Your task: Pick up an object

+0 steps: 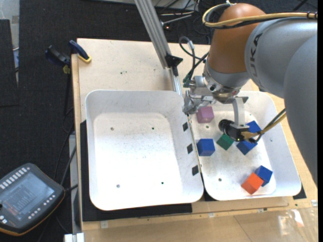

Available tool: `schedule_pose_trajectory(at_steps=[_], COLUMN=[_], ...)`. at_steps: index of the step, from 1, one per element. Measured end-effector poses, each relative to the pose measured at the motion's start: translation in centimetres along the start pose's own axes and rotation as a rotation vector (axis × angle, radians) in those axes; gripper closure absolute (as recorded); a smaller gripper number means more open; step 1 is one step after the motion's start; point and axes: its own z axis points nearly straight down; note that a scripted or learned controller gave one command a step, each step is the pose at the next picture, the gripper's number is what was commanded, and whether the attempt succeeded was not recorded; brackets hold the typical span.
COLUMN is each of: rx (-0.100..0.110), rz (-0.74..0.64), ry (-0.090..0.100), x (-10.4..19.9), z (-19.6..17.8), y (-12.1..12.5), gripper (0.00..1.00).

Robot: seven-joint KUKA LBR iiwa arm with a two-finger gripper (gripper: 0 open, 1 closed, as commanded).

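Left bin (133, 155): a shallow white tray, its floor marked with dark specks. At about 8 o'clock from it, off the bench, lies a grey teach pendant (22, 198). At about 11 o'clock, on the bench corner, sits a blue and yellow clamp (78, 52).

Right bin (282, 178): holds the blocks. A pink block (205, 115) lies near the dividing rim, at the upper left of the bin. A blue cube (206, 147) rests at 6 o'clock from it, apart. A green block (225, 142) sits just right of that cube. Two further blue blocks (247, 146) lie at 3 o'clock from the green one, close together. At 5 o'clock, near the front rim, an orange cube (252, 184) touches another blue cube (264, 174).

Gripper (212, 101): it hangs over the upper left of the right bin, directly above the pink block. The wrist hardware hides the fingertips; whether the pincer is released or clenched cannot be told, and no block is visibly between the fingers.
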Motion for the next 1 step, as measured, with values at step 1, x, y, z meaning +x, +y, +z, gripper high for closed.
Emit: schedule_pose_trajectory(at_steps=[1], rx=[0.000], rz=[0.001], ry=[-0.001], x=[4.10], z=[-0.88], y=[-2.01], gripper=[1.00])
